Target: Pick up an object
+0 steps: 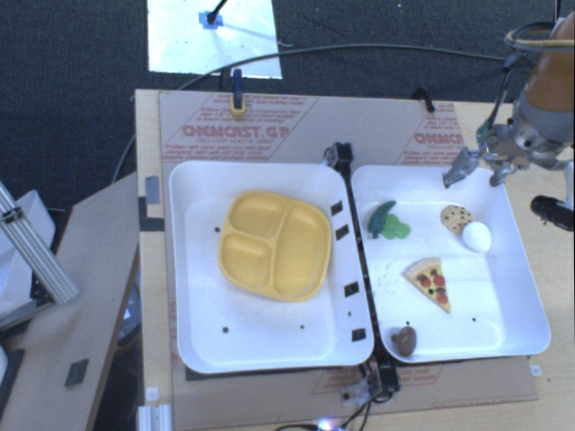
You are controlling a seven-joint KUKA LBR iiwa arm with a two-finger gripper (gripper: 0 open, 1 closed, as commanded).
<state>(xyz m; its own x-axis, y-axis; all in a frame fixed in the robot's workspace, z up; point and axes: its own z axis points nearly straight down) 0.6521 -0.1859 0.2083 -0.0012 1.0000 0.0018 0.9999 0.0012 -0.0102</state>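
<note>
Camera view: gripper [479,168] jaws spread, holding nothing; nearby white egg [476,237] likely light, rigid, slippery—grasp across its middle.

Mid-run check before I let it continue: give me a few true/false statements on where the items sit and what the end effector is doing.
1. The yellow divided plate lies in the left bin. True.
2. The pizza slice sits on the plate. False: it lies in the right bin.
3. The end effector grips the egg. False: its open fingers hold nothing, above the bin's far edge.
4. The cookie touches the egg. True.
</note>
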